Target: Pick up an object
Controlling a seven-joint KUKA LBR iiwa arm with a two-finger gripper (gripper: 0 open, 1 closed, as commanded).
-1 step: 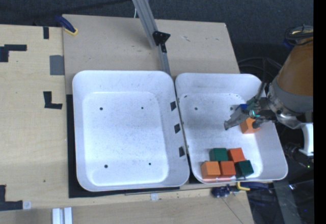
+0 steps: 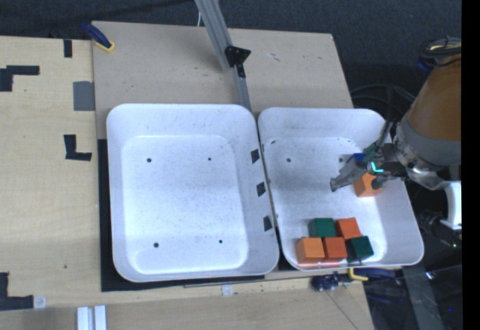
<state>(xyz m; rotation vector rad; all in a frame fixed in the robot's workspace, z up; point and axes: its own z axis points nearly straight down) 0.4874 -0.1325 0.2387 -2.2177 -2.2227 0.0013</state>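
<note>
1. Two shallow white bins sit side by side on the bench in the camera view: the left bin (image 2: 120, 171) and the right bin (image 2: 315, 122), their inner rims touching down the middle.
2. Reaching in from the right, the grey arm (image 2: 435, 115) with its orange band hangs over the right bin's right side, and its gripper (image 2: 360, 175) points left over the bin floor.
3. An orange block (image 2: 366, 186) lies right at the gripper, just on its near side and touching or nearly touching the tip; I cannot tell whether it sits between the fingers or merely beside them.
4. Whether the pincer is released or clenched cannot be told, since dark shapes and a small teal light blur together at the tip.
5. Near the front rim of the right bin, well apart from the gripper, a cluster of blocks lies packed together: a green block (image 2: 322, 227) and an orange-red block (image 2: 348, 228) in the far row, then an orange cube (image 2: 310, 249), another orange piece (image 2: 334, 247) and a dark green block (image 2: 361, 247) in the near row.
6. A slanted metal rail (image 2: 214, 13) crosses the far bench above the bins.
</note>
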